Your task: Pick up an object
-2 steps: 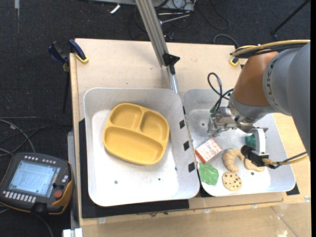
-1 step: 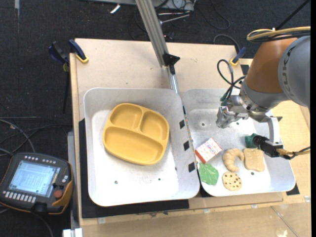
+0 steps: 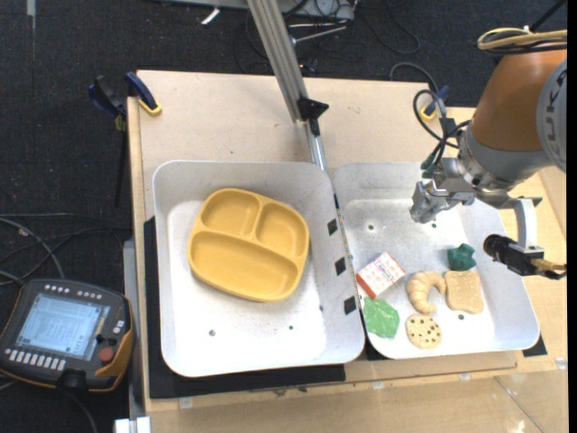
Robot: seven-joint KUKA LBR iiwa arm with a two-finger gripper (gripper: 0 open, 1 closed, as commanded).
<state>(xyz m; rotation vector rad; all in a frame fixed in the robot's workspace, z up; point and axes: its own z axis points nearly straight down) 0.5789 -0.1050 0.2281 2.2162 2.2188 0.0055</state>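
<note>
Holding a yellow tray, left bin; right bin holds croissant, cookie; tool state unclear.

divided plate in left bin, croissant, cookie, toast in right bin

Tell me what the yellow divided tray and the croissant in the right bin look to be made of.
Yellow divided tray: likely moulded plastic, matte; uniform colour, smooth rounded rims around three compartments.
Croissant: probably a plastic or rubber toy; even tan colour with a slight sheen, moulded ridges. Real pastry cannot be ruled out from this view.
</note>
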